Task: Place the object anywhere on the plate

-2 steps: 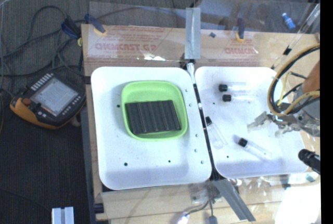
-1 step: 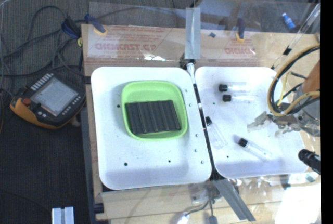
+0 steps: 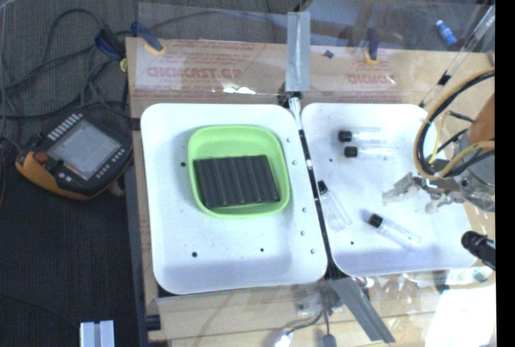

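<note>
I log the bench [image 3: 217, 68]: brown board, taped clear sheeting at its far edge, two white bins side by side.

Left bin [image 3: 233, 257]: green plate [image 3: 237, 146] near its centre, with a dark ribbed mat [image 3: 236, 181] lying on it toward 6 o'clock.

Right bin [image 3: 378, 257]: clear vials with black caps lying on their sides. Two vials [image 3: 358, 142] sit at 11 o'clock, one vial [image 3: 332, 204] at 9 o'clock by the dividing wall, one vial [image 3: 390, 229] near 6 o'clock. None is on the plate.

Gripper [image 3: 422, 191]: over the right bin at 3 o'clock, nothing between the jaws; whether they are released or clenched I cannot tell.

Room: dark carpet; a teach pendant [image 3: 76, 156] with grey screen and orange casing at the bench's 9 o'clock, cables trailing from it.
</note>
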You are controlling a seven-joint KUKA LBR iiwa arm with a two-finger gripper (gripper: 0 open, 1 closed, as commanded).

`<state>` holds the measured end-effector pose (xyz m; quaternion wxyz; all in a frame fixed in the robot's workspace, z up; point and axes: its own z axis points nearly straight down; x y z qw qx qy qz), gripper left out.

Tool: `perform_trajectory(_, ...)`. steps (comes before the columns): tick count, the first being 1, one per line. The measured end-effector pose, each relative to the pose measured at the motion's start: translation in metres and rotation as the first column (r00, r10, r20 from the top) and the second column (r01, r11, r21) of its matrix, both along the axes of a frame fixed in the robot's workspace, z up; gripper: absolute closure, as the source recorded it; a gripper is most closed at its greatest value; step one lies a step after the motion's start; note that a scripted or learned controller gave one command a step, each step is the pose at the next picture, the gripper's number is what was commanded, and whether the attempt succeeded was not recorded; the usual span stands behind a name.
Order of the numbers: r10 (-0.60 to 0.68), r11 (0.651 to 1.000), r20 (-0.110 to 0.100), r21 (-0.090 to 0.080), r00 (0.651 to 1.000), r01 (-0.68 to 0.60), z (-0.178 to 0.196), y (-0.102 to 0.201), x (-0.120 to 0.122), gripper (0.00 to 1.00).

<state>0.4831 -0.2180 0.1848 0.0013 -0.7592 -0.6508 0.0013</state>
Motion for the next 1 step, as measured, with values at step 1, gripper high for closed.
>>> perform_trajectory(1, 0.000, 1.000, 0.000, 0.000, 1.000, 0.000, 0.0000, 0.0000, 0.0000, 0.00)
